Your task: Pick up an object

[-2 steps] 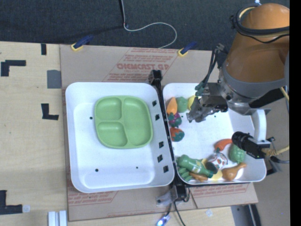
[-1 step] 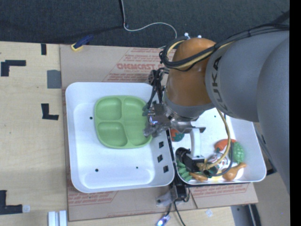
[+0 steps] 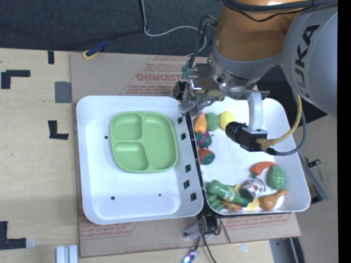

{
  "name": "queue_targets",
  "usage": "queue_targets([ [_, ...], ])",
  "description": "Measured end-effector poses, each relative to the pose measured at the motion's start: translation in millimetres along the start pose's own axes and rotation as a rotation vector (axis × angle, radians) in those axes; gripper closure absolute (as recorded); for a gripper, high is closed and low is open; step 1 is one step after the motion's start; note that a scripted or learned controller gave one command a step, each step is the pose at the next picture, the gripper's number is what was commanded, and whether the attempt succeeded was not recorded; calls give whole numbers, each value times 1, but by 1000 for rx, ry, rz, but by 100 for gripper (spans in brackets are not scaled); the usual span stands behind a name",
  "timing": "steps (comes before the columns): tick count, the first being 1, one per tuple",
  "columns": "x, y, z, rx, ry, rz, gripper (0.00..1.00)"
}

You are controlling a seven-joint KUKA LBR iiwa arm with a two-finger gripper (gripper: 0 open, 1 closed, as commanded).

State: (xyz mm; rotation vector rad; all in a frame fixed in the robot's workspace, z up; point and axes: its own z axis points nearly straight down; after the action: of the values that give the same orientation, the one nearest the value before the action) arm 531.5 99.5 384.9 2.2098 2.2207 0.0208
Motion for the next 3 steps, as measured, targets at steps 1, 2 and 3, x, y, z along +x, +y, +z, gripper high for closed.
queue_targets([
  [1,-60,-35,130,32,-7,11,100],
  [2,-103,-34,29,8,-4,7,100],
  [3,-45,-53,151,29,-3,0,100],
])
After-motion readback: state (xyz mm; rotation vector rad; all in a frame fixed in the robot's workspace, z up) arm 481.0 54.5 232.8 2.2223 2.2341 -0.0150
